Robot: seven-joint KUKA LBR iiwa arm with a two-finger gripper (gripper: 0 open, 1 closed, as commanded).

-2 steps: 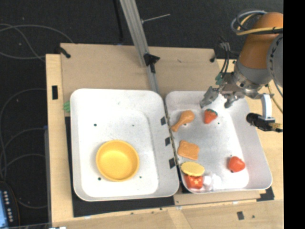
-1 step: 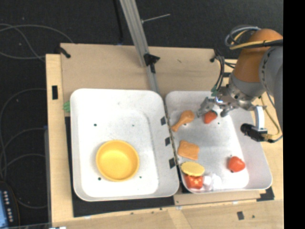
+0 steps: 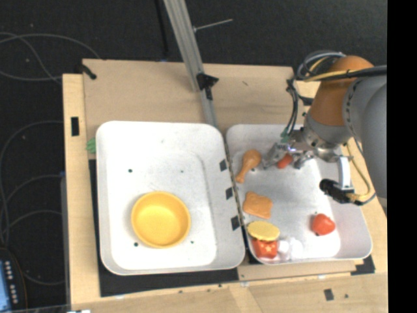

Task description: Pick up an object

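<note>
My gripper (image 3: 285, 158) hangs over the back of the right bin (image 3: 352, 240), its fingers spread open. A small red-orange piece (image 3: 283, 162) shows between the fingertips, with gaps on either side of it. Just left of the gripper lies an orange drumstick-shaped toy (image 3: 247, 163). An orange square piece (image 3: 258, 205) sits in the middle of the bin, toward its left side. Close to the front right lies a red round toy (image 3: 322, 224). A yellow-topped red item (image 3: 264, 235) and a small white object (image 3: 291, 247) rest in the front left corner.
The left bin (image 3: 156, 149) holds a yellow bowl (image 3: 160, 219) at its front. A grey metal post (image 3: 189, 44) slants up from between the bins at the back. The arm's black cable (image 3: 339, 189) hangs over the right bin's right side.
</note>
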